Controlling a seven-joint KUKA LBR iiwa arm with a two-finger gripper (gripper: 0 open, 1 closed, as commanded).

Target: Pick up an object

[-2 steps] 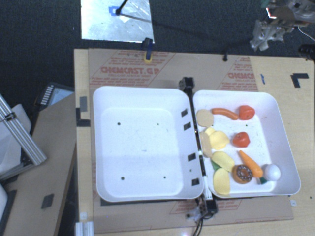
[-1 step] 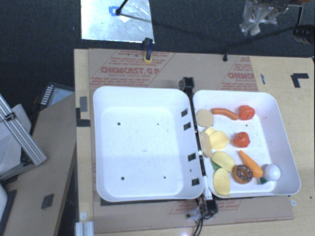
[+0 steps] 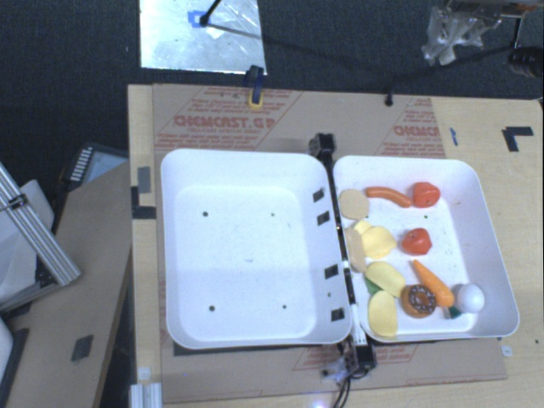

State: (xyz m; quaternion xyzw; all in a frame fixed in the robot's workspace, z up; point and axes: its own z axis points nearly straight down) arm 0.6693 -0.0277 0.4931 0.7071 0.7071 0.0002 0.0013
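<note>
**Inspector A:** Start at the gripper [image 3: 459,28]. It sits at the top right corner, over dark floor beyond the bench's far edge. The metal is pale and blurred, and the frame cuts off its upper part. Released or clenched, I cannot tell. Nothing is visible in its grasp.

**Inspector B:** Agreed. Nearest to it?

**Inspector A:** The right bin [image 3: 489,219], below the gripper and well apart from it. At the end closest to the gripper lie an orange sausage [image 3: 388,195] and a red tomato [image 3: 426,195], just beside each other, with a tan round piece [image 3: 354,204] to their left.

**Inspector B:** Farther down?

**Inspector A:** A second red piece [image 3: 416,241], then a cluster of yellow slices [image 3: 377,243] along the bin's left wall. They overlap, so the count is uncertain. At the end farthest from the gripper: a carrot [image 3: 433,283], a brown doughnut [image 3: 417,300] touching it, a white ball [image 3: 468,297], and a small green item half hidden between them, unidentifiable.

**Inspector B:** And beyond?

**Inspector A:** The left bin [image 3: 246,245], far left and below the gripper. A silver sheet [image 3: 202,22] lies well left of the gripper, at its level, cropped by the top edge.
</note>
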